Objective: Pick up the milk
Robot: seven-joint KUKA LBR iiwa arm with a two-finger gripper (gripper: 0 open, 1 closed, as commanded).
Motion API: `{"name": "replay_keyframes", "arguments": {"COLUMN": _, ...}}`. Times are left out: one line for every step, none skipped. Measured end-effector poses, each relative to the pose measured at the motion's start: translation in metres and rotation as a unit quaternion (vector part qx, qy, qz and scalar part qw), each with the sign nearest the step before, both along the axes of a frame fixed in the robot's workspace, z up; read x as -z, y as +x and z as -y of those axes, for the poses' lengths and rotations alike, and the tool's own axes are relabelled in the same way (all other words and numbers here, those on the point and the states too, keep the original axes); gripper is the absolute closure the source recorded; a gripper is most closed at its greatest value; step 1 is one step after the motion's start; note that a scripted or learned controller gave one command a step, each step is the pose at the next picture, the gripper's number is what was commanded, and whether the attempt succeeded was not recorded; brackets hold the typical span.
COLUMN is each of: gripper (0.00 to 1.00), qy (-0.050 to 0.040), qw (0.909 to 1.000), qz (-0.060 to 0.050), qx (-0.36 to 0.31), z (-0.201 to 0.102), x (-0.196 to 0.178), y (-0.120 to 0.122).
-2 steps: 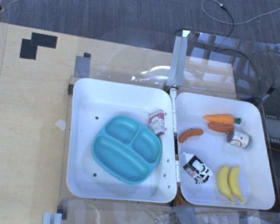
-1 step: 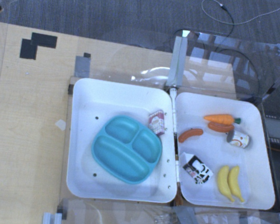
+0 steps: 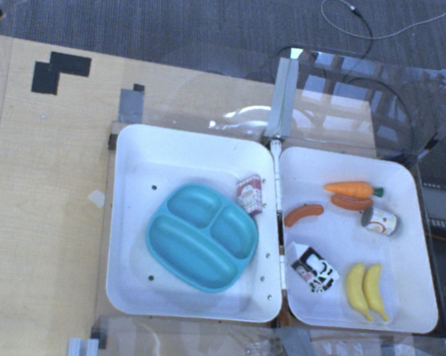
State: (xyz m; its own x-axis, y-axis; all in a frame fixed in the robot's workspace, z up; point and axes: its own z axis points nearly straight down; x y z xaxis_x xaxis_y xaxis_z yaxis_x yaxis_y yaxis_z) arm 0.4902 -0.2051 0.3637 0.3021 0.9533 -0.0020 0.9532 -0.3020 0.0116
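Note:
The milk (image 3: 313, 269) is a small white carton with black cow patches. It lies on its side near the front left corner of the right bin (image 3: 417, 189), close to the wall between the two bins.
In the right bin lie a carrot (image 3: 352, 188), a sausage (image 3: 304, 214), a small white can (image 3: 380, 221) and two bananas (image 3: 367, 290). The left bin (image 3: 132, 226) holds a blue divided plate (image 3: 202, 237) and a small red packet (image 3: 250, 194) by its right wall.

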Motion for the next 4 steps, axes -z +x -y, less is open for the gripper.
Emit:
{"name": "replay_keyframes", "arguments": {"gripper": 1.0, "qy": -0.0018, "qw": 1.0, "qz": 0.003, "qx": -0.004, "z": -0.001, "x": -0.011, "y": 0.002}}
{"name": "replay_keyframes", "arguments": {"gripper": 1.0, "qy": -0.0034, "qw": 0.9999, "qz": 0.005, "qx": -0.009, "z": -0.001, "x": -0.023, "y": 0.004}}
{"name": "replay_keyframes", "arguments": {"gripper": 1.0, "qy": -0.0052, "qw": 0.9999, "qz": 0.008, "qx": -0.013, "z": -0.002, "x": -0.034, "y": 0.006}}
{"name": "replay_keyframes", "arguments": {"gripper": 1.0, "qy": -0.0069, "qw": 0.9998, "qz": 0.011, "qx": -0.018, "z": -0.002, "x": -0.046, "y": 0.007}}
